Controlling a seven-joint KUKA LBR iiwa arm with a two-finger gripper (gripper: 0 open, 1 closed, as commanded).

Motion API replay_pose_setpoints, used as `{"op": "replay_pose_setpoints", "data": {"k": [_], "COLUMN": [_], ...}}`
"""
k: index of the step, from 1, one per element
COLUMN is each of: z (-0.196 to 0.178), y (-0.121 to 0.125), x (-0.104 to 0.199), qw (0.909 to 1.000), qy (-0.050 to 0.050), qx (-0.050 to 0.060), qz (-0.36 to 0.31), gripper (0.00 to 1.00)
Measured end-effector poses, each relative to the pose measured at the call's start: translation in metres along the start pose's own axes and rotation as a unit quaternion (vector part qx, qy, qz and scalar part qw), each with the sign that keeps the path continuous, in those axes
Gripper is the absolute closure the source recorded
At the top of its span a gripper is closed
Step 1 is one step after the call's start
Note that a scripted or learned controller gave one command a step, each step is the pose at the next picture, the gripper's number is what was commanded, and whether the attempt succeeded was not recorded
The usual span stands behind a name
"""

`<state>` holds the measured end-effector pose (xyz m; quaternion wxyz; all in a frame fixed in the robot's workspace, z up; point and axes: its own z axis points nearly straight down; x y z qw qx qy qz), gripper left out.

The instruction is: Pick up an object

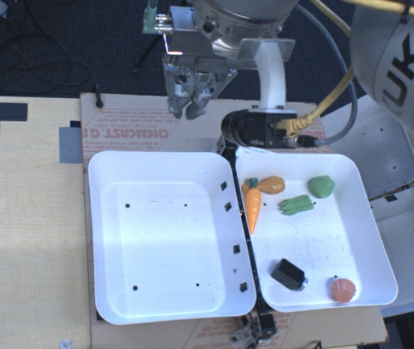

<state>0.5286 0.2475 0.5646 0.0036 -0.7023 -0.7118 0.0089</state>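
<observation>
We find the tool (190,106) hanging high above the far edge of the desk (25,217), beyond the back rim of the left bin (108,167). Its two fingertips sit close together with nothing between them, so we read it as closed and carrying nothing.

Everything worth picking lies in the right bin (377,246), which means the coming move runs toward the near side and to the view's right of the tool. The closest candidate is the carrot (252,206), just inside the divider between the bins. Its long axis runs from the far side to the near side, leafy end away from us and tip toward us, so we judge the fingers should close across its width rather than along its length.

Touching the carrot's top end is a smooth orange rounded piece (271,185). Further right we see a ridged green vegetable (295,205) lying nearly sideways, and a rounded green lump (322,186) near the back right corner. Toward the near side sits a black boxy block (289,274), flat-faced and tilted, and a small reddish ball (343,290) by the front right corner.

The toys look like smooth moulded plastic, the bins glossy white with shallow sloped walls. The desk is pale wood, with printed cardboard (130,131) under the bins.
</observation>
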Motion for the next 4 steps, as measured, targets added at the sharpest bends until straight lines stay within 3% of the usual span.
{"op": "replay_pose_setpoints", "data": {"k": [1, 2, 3, 4], "z": [0.052, 0.04, 0.027, 0.018], "y": [-0.054, -0.052, 0.015, 0.012], "x": [-0.003, -0.002, -0.004, -0.004], "qw": [1.0, 1.0, 0.9999, 1.0], "qy": [0.002, 0.002, 0.003, 0.002], "qx": [-0.004, -0.004, -0.008, -0.005], "qz": [0.006, 0.004, 0.007, 0.007], "gripper": [1.0, 1.0, 1.0, 1.0]}}
